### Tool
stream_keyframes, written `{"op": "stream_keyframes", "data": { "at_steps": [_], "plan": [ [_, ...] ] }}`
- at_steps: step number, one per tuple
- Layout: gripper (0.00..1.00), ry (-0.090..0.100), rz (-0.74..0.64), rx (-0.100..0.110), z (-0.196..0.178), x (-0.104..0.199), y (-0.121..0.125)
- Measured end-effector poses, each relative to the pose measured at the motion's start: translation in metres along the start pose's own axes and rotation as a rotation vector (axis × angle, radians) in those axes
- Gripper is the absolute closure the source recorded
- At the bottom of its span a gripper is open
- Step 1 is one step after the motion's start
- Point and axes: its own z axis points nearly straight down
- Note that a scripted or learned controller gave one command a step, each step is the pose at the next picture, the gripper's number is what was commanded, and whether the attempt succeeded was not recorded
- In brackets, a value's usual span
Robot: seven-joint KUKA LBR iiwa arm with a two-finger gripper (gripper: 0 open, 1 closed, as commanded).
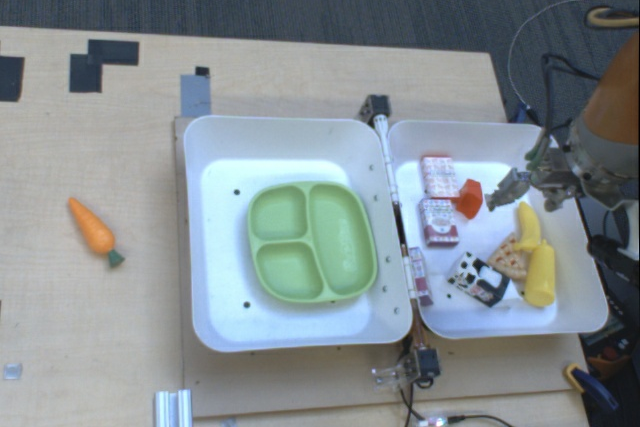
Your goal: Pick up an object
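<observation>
Banana [527, 223] in right bin [590, 315], gripper [527, 187] hovering just above it, fingers spread, arm reaching from right.

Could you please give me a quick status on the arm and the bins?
Hand over right bin, nothing visibly held. Banana just below it, red piece beside. Green tray alone in left bin.

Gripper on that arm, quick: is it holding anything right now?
Gripper: over the right bin, above the toys. Whether it is open, shut or holding anything cannot be told from this view.
</observation>
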Motion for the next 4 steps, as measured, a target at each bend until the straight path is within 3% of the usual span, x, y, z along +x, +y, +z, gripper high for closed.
{"op": "stream_keyframes", "data": {
  "at_steps": [1,2,3,4],
  "plan": [
    [0.00,-0.002,0.003,-0.010,0.110,0.012,0.041],
    [1.00,-0.001,0.001,-0.011,0.099,0.012,0.041],
    [0.00,-0.001,0.001,-0.011,0.100,0.013,0.041],
    [1.00,-0.001,-0.001,-0.014,0.089,0.013,0.043]
  ]
}}
